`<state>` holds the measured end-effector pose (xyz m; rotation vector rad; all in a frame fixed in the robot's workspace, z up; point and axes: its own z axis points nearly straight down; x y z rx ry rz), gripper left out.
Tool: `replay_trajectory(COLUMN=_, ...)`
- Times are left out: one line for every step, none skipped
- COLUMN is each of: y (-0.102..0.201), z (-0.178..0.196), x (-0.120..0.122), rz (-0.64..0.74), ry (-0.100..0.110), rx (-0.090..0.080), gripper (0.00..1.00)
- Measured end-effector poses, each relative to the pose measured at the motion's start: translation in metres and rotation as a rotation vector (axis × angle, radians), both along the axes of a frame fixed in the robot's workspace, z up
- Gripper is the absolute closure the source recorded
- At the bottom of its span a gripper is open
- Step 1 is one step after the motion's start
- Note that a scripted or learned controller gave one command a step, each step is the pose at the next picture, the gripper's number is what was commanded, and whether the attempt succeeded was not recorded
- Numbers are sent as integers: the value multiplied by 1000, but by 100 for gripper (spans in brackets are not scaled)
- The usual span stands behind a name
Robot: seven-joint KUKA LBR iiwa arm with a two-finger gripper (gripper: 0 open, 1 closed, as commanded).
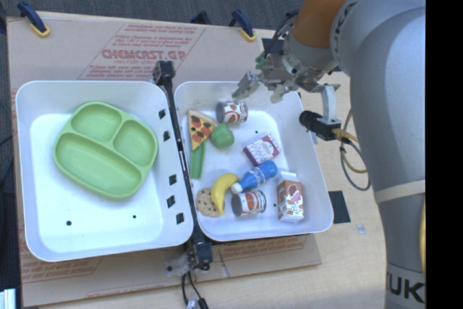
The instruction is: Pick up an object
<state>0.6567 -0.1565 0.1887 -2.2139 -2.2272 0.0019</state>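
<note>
The can (232, 112) nearest the gripper lies on its side at the far end of the right bin (312, 155), red-and-white label up, with nothing gripping it. Right above it hangs the gripper (255, 85), over the bin's far rim; one finger (243, 87) points down-left toward the can, and there's a gap between the fingers with nothing in it, so it reads as open. No contact with the can that I can make out.

Just this side of the can, a pizza slice (199, 129) sits against the bin's left wall, and a green ball (222, 137) touches its right edge. A long green piece (197, 161) runs along the wall below the slice. Toward the middle, a small red-and-white carton (262, 150) rests apart from the rest. Below it a blue bottle (258, 175) lies tilted, its white cap end near a banana (223, 189). A cookie (208, 202) is tucked in the near-left corner beside the banana. A second can (249, 203) lies just right of the banana, and a brown milk carton (290, 200) sits at the near-right.

Over in the left bin (32, 221), a green divided plate (106, 149) lies flat, angled across the middle.

The arm (376, 47) comes in from the right, orange band (329, 0) above the wrist. The bins rest on cardboard (108, 47) held by clamps (35, 19) at the far edge.
</note>
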Motion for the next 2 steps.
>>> replay_trajectory(y=1, z=11, x=1, rz=5, ry=0, rx=0, gripper=100)
replay_trajectory(y=11, z=20, x=0, rz=-1, ry=-2, rx=0, gripper=100)
